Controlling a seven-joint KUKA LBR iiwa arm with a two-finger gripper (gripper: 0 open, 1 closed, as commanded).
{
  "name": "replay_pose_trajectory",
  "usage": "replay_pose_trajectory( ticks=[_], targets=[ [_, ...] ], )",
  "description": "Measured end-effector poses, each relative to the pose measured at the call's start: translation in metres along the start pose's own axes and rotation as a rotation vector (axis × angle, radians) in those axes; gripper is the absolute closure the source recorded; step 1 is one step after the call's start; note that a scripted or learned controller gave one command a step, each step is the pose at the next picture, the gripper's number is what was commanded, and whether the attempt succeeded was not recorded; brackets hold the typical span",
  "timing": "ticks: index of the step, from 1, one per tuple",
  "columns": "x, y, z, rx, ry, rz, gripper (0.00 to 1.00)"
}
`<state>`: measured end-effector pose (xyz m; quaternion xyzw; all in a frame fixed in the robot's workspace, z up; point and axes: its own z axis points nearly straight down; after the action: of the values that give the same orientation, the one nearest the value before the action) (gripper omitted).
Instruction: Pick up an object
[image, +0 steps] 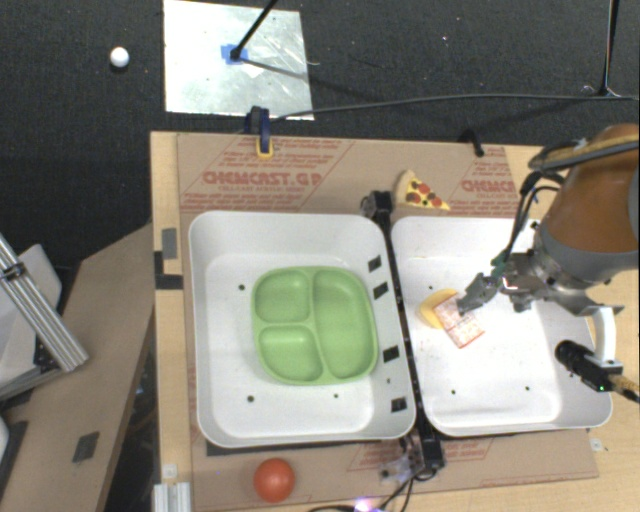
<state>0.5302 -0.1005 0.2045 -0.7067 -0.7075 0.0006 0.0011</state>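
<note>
Nearby, red ball (274, 479) at six o'clock off the bins, green divided plate (314, 324) in left bin (215, 300), gripper (478, 294) in right bin (520, 400), grip state impossible to tell, touched yellow piece (434, 307) and pink card (460, 325), pizza slice toy (422, 191) at twelve o'clock beyond.

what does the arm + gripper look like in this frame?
The arm enters from the right: a bulky orange section above a rounded grey wrist housing. Thin dark cables loop along its left side. The gripper is dark grey metal, slim and pointed.

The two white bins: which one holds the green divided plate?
The left bin holds the green plate; the right bin has small items instead.
</note>
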Motion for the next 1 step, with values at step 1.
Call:
replay_pose_trajectory(
  ticks=[1],
  targets=[
    [0.0022,0.0056,0.0437,0.0,0.0,0.001,0.0]
  ],
)
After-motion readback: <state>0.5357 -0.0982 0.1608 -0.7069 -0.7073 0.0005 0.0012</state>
